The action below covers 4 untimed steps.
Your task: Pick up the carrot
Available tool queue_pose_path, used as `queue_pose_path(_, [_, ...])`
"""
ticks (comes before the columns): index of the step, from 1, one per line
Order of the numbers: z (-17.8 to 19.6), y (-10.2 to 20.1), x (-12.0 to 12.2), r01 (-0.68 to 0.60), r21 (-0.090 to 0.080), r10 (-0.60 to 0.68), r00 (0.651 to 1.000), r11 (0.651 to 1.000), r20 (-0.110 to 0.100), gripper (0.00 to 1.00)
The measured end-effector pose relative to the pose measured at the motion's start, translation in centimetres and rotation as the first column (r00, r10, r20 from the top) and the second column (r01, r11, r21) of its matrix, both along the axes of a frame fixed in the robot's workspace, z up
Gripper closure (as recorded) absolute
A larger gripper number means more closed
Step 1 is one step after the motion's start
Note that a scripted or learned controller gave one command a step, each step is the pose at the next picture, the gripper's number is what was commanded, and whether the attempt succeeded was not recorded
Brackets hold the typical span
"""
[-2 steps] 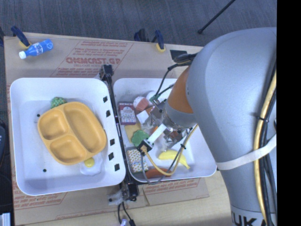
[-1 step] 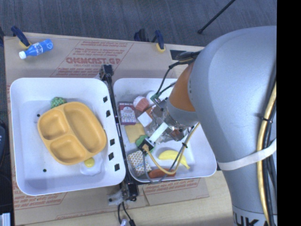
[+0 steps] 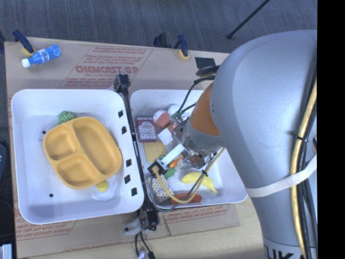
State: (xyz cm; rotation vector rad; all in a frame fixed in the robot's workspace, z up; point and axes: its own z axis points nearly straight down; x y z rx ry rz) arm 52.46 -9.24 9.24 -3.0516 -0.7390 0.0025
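Note:
The carrot (image 3: 173, 165) shows as a small orange piece with a green end in the right bin (image 3: 233, 194), near its front middle. My gripper (image 3: 178, 161) is low over that spot, and the wrist covers most of the carrot. Whether the carrot is between the gripper's tips is hidden by the wrist and bracket.
Also in the right bin are a yellow banana (image 3: 200, 181), a reddish sausage (image 3: 188, 198), a patterned waffle-like piece (image 3: 158, 188), a dark red card (image 3: 146, 129) and a brown item (image 3: 163, 118). The left bin (image 3: 27, 144) holds a yellow divided plate (image 3: 81, 151), broccoli (image 3: 66, 116) and a fried egg (image 3: 102, 188).

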Motion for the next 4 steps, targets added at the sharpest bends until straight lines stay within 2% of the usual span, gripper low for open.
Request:
queue_pose_path(1, [0.0,0.0,-4.9,0.031,0.002,-0.031,1.0,1.0,-0.002,1.0])
queue_pose_path(2, [0.1,0.0,-4.5,0.028,-0.001,-0.028,1.0,1.0,0.011,0.0])
queue_pose_path(3, [0.1,0.0,-4.5,0.028,-0.001,-0.028,1.0,1.0,0.011,0.0])
queue_pose_path(4, [9.9,1.2,0.7,-0.271,0.002,0.271,0.963,0.963,-0.001,0.0])
